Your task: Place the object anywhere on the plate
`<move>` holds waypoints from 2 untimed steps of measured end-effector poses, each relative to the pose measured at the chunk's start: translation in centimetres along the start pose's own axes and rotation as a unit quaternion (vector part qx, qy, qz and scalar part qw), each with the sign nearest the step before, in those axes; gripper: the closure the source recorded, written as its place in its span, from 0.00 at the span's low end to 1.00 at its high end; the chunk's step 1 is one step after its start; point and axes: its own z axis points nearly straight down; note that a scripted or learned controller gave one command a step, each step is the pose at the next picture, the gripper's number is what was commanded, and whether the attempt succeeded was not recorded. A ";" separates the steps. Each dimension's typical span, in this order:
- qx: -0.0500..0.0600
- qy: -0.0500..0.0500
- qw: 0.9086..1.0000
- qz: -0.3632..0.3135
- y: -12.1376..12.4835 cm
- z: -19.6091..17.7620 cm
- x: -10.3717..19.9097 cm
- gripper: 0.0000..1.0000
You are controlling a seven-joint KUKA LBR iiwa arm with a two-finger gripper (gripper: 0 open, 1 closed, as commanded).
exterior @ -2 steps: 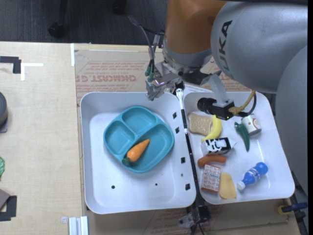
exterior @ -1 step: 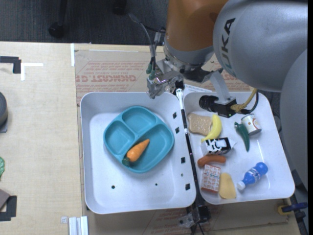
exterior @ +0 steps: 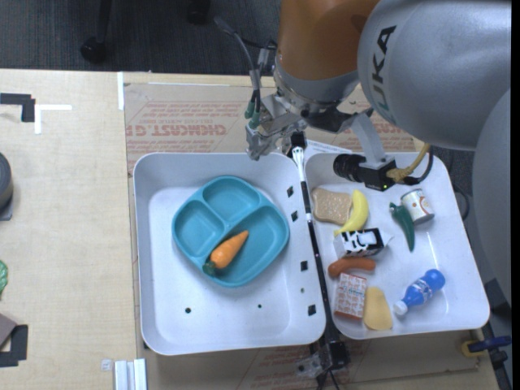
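Note:
A blue three-compartment plate [exterior: 252, 214] sits in the left bin [exterior: 162, 299]. An orange carrot [exterior: 228, 249] with a green stub lies in the plate's large near compartment, tilted, tip pointing to the upper right. My gripper [exterior: 275, 146] hangs over the far rim where the two bins meet, up and to the right of the plate and well apart from the carrot. It is open with nothing between its fingers. The grey arm and its orange band cover the upper right of the view.
The right bin [exterior: 455, 242] holds a bread slice [exterior: 329, 205], a banana [exterior: 357, 211], a cow-print carton [exterior: 360, 240], a sausage [exterior: 351, 264], a red packet [exterior: 350, 292], a cheese wedge [exterior: 377, 309], a water bottle [exterior: 419, 291], a green pepper [exterior: 404, 224] and a can [exterior: 418, 205].

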 end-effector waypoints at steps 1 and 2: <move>0.000 0.008 0.980 0.198 3.1 1.2 0.6 1.00; 0.002 0.008 0.916 0.401 4.3 -6.1 -5.0 1.00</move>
